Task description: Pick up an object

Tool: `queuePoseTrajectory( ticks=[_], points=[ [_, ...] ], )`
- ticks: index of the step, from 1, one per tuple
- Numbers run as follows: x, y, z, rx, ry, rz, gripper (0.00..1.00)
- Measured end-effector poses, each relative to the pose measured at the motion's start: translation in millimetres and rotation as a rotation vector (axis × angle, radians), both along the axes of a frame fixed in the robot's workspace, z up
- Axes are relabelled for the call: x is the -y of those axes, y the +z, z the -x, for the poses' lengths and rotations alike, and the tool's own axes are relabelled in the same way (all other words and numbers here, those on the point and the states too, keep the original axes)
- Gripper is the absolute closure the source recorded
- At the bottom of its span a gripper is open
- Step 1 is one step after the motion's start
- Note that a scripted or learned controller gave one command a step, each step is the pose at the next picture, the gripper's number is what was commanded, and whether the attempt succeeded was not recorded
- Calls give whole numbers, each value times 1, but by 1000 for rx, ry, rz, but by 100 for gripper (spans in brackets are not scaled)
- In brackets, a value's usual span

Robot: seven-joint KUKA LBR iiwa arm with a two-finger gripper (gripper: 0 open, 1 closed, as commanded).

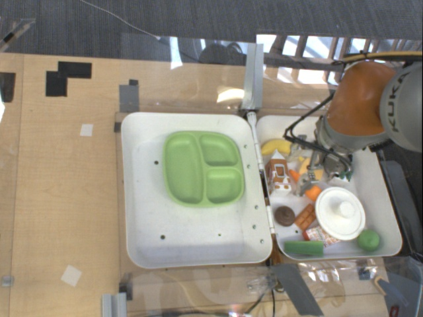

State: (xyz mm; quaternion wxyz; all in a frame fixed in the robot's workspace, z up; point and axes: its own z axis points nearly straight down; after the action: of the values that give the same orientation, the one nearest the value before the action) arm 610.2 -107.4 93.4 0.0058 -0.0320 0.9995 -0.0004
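The hand (pixel 325 169) hangs low in the right bin (pixel 390 207); whether it grips anything cannot be told. Just below it sits a white lid (pixel 340 212), a banana (pixel 276 148) to its left, a green divided plate (pixel 202 168) farther left.

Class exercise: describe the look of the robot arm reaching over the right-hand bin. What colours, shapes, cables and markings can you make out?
The arm is bulky and rounded, with a grey shell and a large glossy orange band above the wrist. Dark letters, "KU", mark the grey casing. Thin black cables loop beside the wrist, and the gripper beneath is a darker metallic cluster over the right bin.
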Motion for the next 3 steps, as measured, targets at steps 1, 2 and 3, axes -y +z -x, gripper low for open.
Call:
queuePoseTrajectory(
  ticks=[1, 2, 3],
  points=[
    [27, -3, 28, 5, -52, 0, 0],
    [-16, -3, 25, 5, -189, -2, 0],
    [-20, -3, 32, 8, -148, 0, 0]
  ],
)
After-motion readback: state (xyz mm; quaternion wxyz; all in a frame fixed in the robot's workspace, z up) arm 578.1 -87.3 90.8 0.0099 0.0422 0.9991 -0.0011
